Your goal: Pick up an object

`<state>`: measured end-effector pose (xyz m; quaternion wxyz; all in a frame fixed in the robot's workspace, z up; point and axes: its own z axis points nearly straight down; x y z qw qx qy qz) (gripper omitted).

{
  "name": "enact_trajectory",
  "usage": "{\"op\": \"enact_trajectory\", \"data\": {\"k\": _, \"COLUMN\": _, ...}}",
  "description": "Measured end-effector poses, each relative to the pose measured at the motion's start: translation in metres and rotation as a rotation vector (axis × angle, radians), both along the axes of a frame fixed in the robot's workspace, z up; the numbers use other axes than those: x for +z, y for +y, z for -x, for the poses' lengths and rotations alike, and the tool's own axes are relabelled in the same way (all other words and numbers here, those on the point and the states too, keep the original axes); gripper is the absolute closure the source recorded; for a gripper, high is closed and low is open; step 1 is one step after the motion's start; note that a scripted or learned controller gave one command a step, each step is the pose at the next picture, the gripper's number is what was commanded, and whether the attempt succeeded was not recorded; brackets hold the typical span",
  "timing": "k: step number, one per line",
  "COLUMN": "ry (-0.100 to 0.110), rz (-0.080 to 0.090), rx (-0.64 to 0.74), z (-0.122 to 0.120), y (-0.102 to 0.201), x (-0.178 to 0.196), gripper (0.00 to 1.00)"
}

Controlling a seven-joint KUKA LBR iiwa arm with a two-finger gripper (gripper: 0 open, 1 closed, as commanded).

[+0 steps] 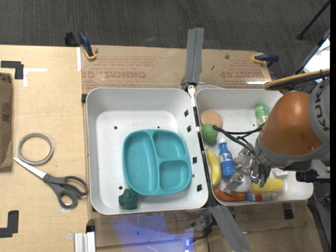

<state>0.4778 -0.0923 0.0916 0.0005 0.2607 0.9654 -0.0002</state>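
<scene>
Teal divided tray [156,161] fills the left bin [100,140], small green lump [128,199] just below it. Right of the tray, the fingers [242,176] sit low among a blue bottle [226,161], banana [213,167] and red thing [229,195]; grip state, can't tell.

Dark grey carpet [157,9] covers the floor beyond the bench's far edge. The bench [47,98] is pale wood, with cardboard [136,67] clamped along its far edge. Scissors [55,182] and a tape roll [35,148] lie near its left edge.
</scene>
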Motion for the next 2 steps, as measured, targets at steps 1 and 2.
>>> {"op": "enact_trajectory", "data": {"k": 1, "ry": -0.002, "rz": 0.000, "rx": 0.003, "z": -0.076, "y": -0.009, "x": 0.001, "gripper": 0.00}}
{"op": "enact_trajectory", "data": {"k": 2, "ry": -0.004, "rz": 0.001, "rx": 0.044, "z": -0.118, "y": -0.005, "x": 0.001, "gripper": 0.00}}
